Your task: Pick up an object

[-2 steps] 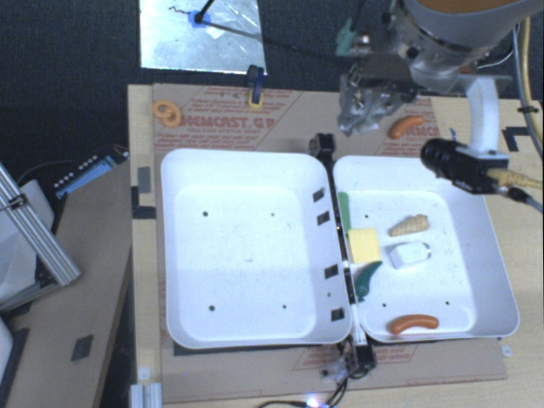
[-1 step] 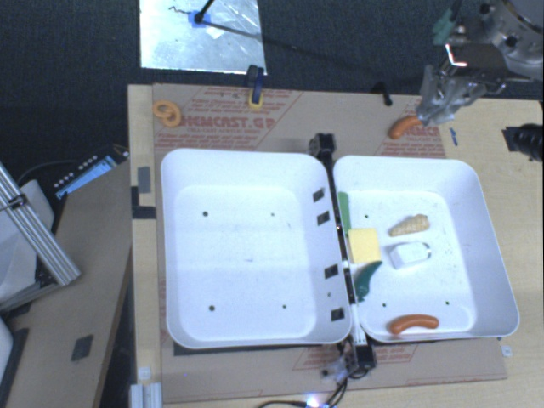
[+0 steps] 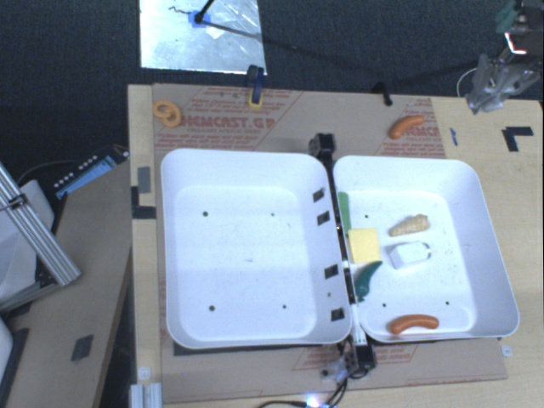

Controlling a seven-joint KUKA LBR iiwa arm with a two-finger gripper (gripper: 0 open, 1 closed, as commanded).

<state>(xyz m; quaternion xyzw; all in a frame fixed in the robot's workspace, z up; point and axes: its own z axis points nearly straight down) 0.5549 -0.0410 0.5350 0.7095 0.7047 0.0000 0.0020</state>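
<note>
- Two shallow white bins sit side by side on the bench; the left bin (image 3: pixel 246 253) shows only its bare white floor with a few small dark dots.
- The right bin (image 3: pixel 476 228) holds several things, most of them toward its left wall.
- A green strip (image 3: pixel 343 211) lies along that left wall, with a yellow square block (image 3: pixel 364 246) just below it and a dark teal piece (image 3: pixel 365 279) below that, by the same wall.
- A tan, cone-like piece (image 3: pixel 409 225) lies near the bin's middle, its long axis slanting up to the right.
- A white block (image 3: pixel 409 254) rests just beneath it.
- An orange sausage (image 3: pixel 414 322) lies close to the bin's near edge, its long axis roughly parallel to that edge.
- A second orange sausage (image 3: pixel 405 127) lies on the bench beyond the right bin's far edge, and an orange ring (image 3: pixel 167 113) sits near the bench's far left corner.
- The gripper (image 3: pixel 497 83) is beyond the bench's far right corner, well apart from the bins; whether the claw is open or closed cannot be told.
</note>
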